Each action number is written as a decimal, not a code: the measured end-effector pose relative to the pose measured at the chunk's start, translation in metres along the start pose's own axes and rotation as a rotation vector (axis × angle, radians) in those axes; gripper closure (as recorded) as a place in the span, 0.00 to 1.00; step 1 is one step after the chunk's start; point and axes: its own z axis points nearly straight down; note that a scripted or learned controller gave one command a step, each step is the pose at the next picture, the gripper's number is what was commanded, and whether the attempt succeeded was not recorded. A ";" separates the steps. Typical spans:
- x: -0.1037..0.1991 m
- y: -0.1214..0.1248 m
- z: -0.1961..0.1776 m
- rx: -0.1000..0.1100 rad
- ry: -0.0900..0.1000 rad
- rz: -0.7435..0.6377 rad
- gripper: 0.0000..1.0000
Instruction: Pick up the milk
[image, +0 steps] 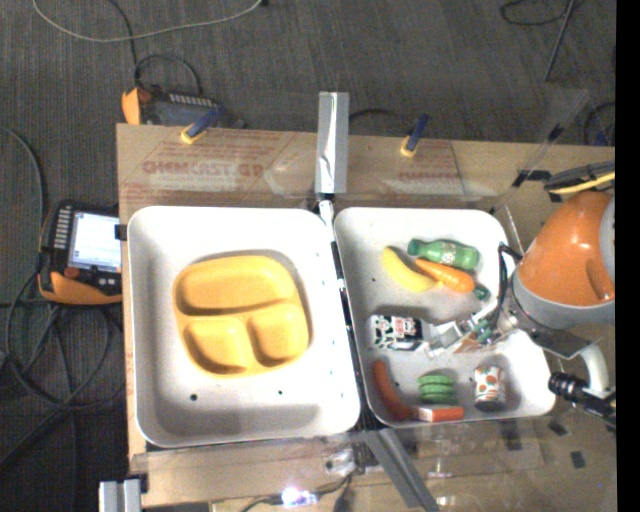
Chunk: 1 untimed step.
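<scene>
White bins: two shallow bins sat side by side on the bench (150, 160), the left bin (150, 300) and the right bin (520, 400)
Tray: a yellow compartment tray (243, 312) lay in the left bin
Milk: the milk carton (394, 332), black and white, lay on its side at the left of the right bin, about mid-height
Pincer: the pincer (452, 338) hung low in the right bin, just right of the milk carton, its tips pointing toward the carton; whether it was open or closed could not be told, and nothing showed between its tips
Arm: the grey arm with its orange band (570, 262) reached in from the right
Banana: a banana (406, 270) lay near the top of the right bin, touching a carrot (446, 274)
Bottle: a green bottle (444, 252) lay just above the carrot
Sausage: a red sausage (388, 390) lay along the lower left wall
Green item: a ridged green piece (436, 386) sat above a red and white block (440, 412)
Can: a small can (487, 384) stood at lower right
Handheld unit: an orange-edged device (85, 255) lay left of the bench
</scene>
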 end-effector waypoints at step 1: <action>0.045 0.066 -0.021 0.035 0.029 0.012 0.00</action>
